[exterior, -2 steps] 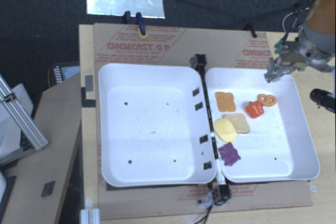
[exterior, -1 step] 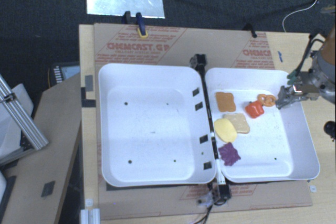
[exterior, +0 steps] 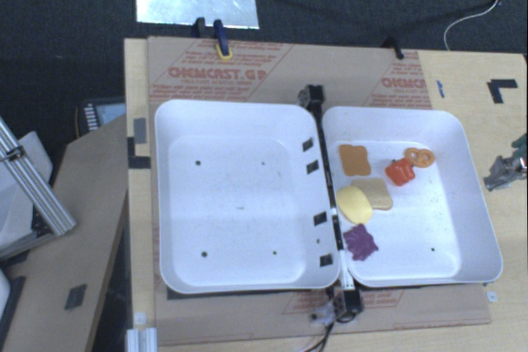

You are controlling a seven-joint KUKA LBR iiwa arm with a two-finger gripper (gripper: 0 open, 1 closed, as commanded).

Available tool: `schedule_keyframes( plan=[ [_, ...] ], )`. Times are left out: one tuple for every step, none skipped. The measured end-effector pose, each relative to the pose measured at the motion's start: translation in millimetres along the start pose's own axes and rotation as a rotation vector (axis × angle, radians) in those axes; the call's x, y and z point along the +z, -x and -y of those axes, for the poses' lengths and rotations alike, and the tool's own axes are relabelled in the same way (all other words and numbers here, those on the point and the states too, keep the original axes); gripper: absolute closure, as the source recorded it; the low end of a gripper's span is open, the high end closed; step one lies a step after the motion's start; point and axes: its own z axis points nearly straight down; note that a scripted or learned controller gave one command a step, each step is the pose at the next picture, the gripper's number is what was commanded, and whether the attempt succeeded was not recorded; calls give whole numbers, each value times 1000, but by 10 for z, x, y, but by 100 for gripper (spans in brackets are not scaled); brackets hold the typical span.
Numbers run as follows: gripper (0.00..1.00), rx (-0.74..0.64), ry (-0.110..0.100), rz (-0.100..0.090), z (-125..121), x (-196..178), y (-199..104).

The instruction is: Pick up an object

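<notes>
Hovering at the far right edge of the view, your claw (exterior: pixel 505 171) sat outside the right bin (exterior: pixel 474 177), above the worktop (exterior: pixel 503 111). Too little of it showed to tell its state; nothing visible was held. Every object lay to its left inside that bin: an orange-red piece (exterior: pixel 400 172) and a pretzel-shaped ring (exterior: pixel 419 157) nearest, then a tan slab (exterior: pixel 355 160), a yellow lump (exterior: pixel 355 204) touching a beige slice (exterior: pixel 379 194), and a purple piece (exterior: pixel 360 242).

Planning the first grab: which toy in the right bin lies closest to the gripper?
The pretzel, nearest the bin's right side where the gripper waits; the red piece sits just behind it.
</notes>
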Motion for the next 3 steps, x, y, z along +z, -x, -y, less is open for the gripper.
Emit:
schedule_keyframes(
  plan=[
    [100,-14,12,0,-33,-970,-313],
    [100,-15,15,0,-24,-2175,-666],
    [100,-13,-12,-7,-5,-350,-1137]
  ],
)
